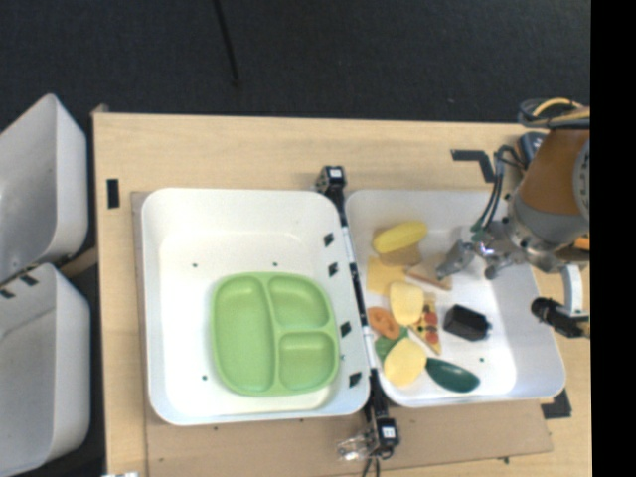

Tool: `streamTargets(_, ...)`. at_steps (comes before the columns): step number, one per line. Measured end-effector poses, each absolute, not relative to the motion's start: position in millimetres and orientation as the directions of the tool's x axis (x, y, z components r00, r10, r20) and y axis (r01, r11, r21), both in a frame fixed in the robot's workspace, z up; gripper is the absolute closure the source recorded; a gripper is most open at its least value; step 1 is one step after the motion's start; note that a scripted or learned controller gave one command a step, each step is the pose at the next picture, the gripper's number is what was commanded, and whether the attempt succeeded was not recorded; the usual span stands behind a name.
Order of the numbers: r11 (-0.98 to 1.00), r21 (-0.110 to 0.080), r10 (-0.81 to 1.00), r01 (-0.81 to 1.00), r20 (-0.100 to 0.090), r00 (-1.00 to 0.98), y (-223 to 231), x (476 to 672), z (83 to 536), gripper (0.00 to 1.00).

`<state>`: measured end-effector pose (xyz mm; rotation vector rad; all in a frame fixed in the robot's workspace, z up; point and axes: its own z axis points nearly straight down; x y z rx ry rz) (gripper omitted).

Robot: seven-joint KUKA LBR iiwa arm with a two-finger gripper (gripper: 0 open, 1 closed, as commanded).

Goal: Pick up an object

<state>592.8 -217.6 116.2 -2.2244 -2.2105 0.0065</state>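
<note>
Overhead, the gripper (459, 259) hangs over the right bin (532, 366), fingers slightly apart and clamped on nothing. Just left of it lie yellow pieces (399, 238); nearer sit a black block (466, 322) and dark green piece (452, 374). A green tray (273, 333) fills the left bin (169, 266).

Pale green divided tray (273, 333) in white left bin (164, 266); yellow pieces (399, 237), black block (465, 322), dark green leaf shape (452, 374), orange bits (382, 319) in white right bin (532, 361); tan wooden surface (248, 152).
</note>
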Motion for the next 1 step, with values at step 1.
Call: streamTargets(1,-0.004,0.005,1.000,1.000,0.000,0.004,-219.0,595.9,104.6,0.00)
